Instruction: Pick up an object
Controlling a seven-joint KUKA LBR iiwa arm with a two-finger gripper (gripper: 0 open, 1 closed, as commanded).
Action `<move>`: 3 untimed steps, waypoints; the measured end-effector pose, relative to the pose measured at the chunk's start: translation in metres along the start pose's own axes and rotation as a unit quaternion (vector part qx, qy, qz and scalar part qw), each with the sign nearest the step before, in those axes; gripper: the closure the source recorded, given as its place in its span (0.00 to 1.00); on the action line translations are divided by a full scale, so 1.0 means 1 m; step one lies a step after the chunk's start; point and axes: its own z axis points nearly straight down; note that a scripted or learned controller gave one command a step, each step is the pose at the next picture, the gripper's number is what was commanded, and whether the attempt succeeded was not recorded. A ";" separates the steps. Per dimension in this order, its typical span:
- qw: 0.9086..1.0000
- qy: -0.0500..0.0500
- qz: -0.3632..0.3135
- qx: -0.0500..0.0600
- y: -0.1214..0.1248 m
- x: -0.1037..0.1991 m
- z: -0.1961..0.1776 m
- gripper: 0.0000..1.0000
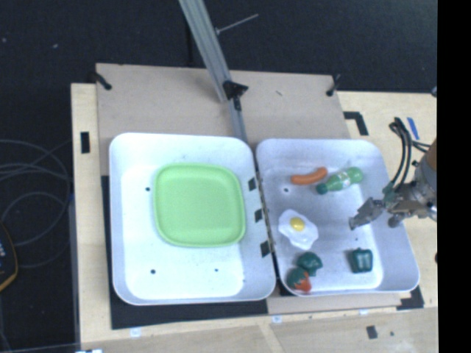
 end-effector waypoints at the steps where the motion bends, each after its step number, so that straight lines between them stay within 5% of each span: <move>1: 1.000 0.000 0.000 0.003 -0.002 0.001 0.062 0.00; 3: 1.000 0.000 0.000 0.001 -0.002 -0.001 0.130 0.00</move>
